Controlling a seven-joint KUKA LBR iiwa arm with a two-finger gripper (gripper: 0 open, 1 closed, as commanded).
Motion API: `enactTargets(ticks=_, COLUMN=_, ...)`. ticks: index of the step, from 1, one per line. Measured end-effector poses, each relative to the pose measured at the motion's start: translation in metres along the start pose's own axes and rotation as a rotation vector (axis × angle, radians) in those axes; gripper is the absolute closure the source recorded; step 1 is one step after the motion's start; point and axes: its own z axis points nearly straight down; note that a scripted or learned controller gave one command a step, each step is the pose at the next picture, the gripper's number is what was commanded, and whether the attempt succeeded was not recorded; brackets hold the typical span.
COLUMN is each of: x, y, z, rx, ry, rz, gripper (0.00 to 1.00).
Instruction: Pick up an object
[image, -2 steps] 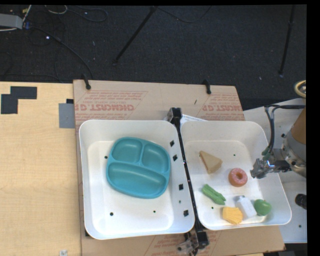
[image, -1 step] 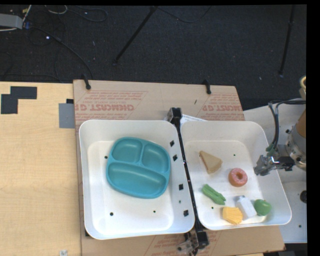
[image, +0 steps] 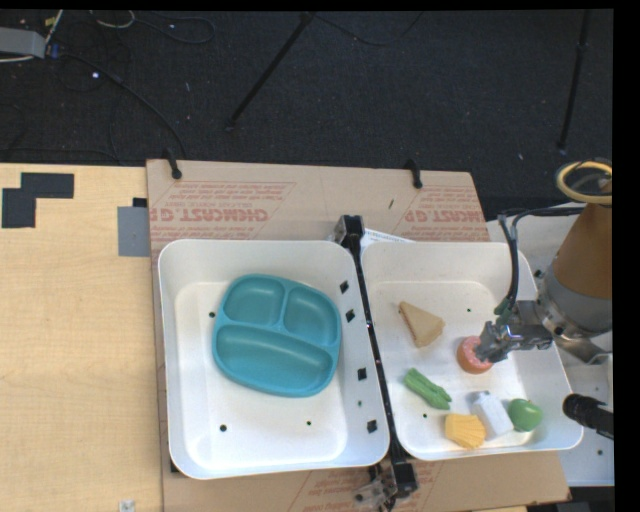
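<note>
Your bench's cardboard sheet (image: 300, 200) reads "CHEMCAST GP" upside down; the gripper (image: 492, 345) hides part of the pink object (image: 470, 358), grip unclear.

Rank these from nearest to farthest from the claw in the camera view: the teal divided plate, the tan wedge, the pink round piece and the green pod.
1. Pink round piece, right at the claw, in the right bin.
2. Tan wedge, to the claw's left in that bin.
3. Green pod, lower left; nearly as close as the wedge.
4. Teal divided plate, across in the left bin.
</note>
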Motion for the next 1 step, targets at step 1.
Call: enactTargets(ticks=1, x=0.0442, y=-0.0071, z=0.0028, rx=0.0, ry=0.0, rz=0.0, gripper=1.0)
